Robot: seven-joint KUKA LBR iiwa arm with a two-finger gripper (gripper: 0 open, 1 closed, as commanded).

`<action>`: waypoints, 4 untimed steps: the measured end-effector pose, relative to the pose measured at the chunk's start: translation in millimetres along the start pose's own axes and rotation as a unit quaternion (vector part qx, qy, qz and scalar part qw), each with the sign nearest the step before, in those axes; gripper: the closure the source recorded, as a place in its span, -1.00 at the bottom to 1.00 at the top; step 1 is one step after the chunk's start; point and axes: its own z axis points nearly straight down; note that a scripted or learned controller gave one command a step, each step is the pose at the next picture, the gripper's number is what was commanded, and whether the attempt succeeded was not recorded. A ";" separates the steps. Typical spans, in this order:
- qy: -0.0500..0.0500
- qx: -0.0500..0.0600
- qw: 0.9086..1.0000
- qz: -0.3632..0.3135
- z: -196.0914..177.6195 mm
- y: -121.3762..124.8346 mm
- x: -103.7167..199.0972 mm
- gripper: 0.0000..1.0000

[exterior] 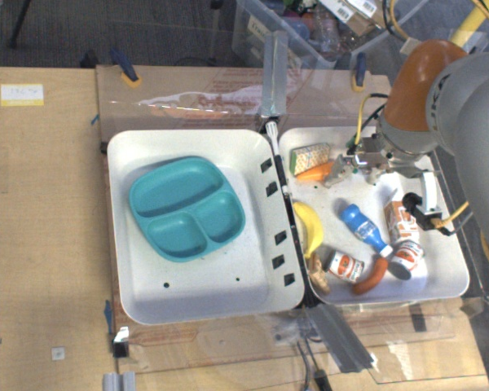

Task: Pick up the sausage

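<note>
A: What took up the most room?

B: The table (pixel 41 218), wooden and pale, carried two white bins side by side. The left bin (pixel 147 296) held a teal divided plate (pixel 187 208) and nothing touched it. The right bin (pixel 452 279) held the clutter.

A: And the arm?

B: The grey arm (pixel 464 104), with its orange band, reached in from the right over the far part of the right bin. Its tool (pixel 348 163) hung low near the bin's far left corner, just beside an orange carrot-like piece (pixel 314 172) and a tan textured block (pixel 311 155). I could not tell if the tool was spread or pinched; the tips were too small and blurred.

A: Where was the sausage?

B: The sausage (pixel 373 274) lay near the bin's near wall, well apart from the tool, curved, one end touching a small can (pixel 343 264). A blue bottle (pixel 363 225) lay just above it, a banana (pixel 310 226) lay along the divider, and two more cans (pixel 403 235) sat to the right.
</note>
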 end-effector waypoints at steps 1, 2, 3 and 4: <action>0.000 -0.001 1.000 0.023 -0.7 -39.3 27.4 -1.00; 0.000 0.001 1.000 0.023 0.7 10.8 23.6 -1.00; 0.000 0.001 1.000 0.023 0.2 0.9 27.3 -1.00; 0.000 0.001 1.000 0.017 0.0 -4.0 29.6 -1.00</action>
